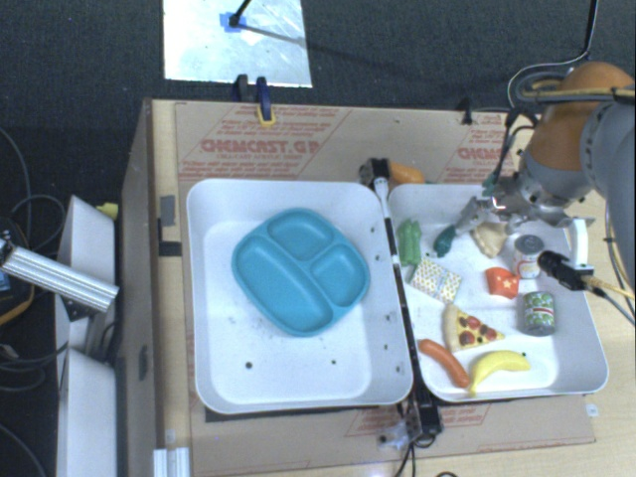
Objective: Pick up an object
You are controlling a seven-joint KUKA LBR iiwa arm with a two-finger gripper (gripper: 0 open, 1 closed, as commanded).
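At the far left edge, a silver metal bar (60, 276), lying aslant. In the upper left of the frame, a shiny square sheet (237, 28) on the dark floor. Just below it, a blue clamp (263, 97) on the top edge of a brown board (258, 147) with red lettering.

On the board, left of centre, the left white bin (214, 296), with a blue divided plate (300, 269) lying flat in its middle.

Right of centre, the right white bin (586, 351), touching the left one along its side. Just past its upper left corner, outside the rim, a small orange item (405, 175).

Inside the right bin, from its left wall rightwards:
- a green toy vegetable (408, 241)
- below that, a patterned cracker-like piece (435, 279)
- a teal-handled item (444, 238), tilted, near the green one
- a sausage (443, 361) at the lower left
- a pizza slice (467, 328) just above the sausage
- a banana (497, 367) beside the sausage, along the lower wall
- a beige lump (489, 238) in the upper part
- a red piece (502, 282) below the lump
- a small white jar (529, 253) near the red piece
- a green can (539, 313) below the jar

At the upper right, the grey arm (576, 137) with its orange band, reaching in. Gripper (487, 207) over the upper part of the right bin, just above the beige lump and close to the teal-handled item. Cannot tell whether released or clenched, nor whether anything is grasped.
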